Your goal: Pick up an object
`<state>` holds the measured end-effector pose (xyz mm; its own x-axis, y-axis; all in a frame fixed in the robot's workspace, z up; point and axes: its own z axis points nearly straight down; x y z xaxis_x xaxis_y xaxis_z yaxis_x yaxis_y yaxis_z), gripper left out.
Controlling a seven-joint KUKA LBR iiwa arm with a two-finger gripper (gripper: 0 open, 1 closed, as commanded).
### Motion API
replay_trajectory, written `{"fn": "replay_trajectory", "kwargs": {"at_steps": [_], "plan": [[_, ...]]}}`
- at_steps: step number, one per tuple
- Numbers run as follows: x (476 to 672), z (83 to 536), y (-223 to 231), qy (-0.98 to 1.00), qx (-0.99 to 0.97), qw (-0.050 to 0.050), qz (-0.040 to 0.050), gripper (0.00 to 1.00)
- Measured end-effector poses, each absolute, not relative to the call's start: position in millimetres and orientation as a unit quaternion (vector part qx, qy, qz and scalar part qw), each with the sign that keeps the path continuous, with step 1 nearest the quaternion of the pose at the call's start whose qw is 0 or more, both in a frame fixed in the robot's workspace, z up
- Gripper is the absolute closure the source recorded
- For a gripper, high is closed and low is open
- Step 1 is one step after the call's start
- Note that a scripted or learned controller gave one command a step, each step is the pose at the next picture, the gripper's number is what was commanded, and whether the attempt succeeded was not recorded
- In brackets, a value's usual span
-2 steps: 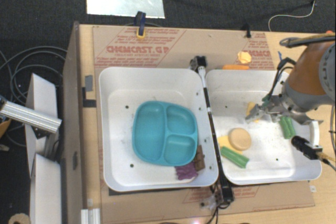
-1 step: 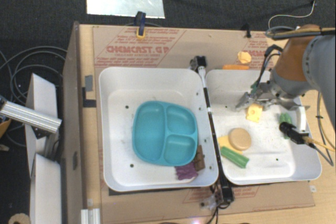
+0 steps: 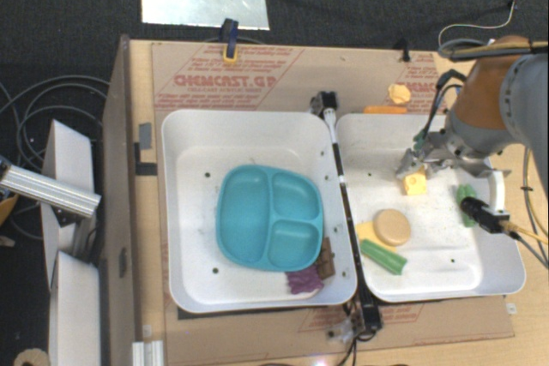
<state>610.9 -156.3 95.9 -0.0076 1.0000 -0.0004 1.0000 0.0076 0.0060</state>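
Tool (image 3: 418,167) sat low in the right white plastic bin (image 3: 506,270), right over a small yellow block (image 3: 415,183) w/ fingertips at its top; grip width couldn't be told. Approach step, prob. Next: close on block, lift straight up.

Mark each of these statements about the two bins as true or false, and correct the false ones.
1. The teal divided plate lies in the left bin. True.
2. The purple piece sits in the right bin. False: it lies in the left bin, by the plate's lower edge.
3. The gripper is above the right bin, close to the small yellow block. True.
4. The tan round piece rests on the plate. False: it lies in the right bin, beside the green stick.
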Motion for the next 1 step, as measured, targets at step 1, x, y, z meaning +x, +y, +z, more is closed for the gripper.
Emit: {"fn": "replay_trajectory", "kwargs": {"at_steps": [1], "plan": [[637.4, 171.0, -93.7, 0.711, 0.703, 0.004, 0.0042, 1.00]]}}
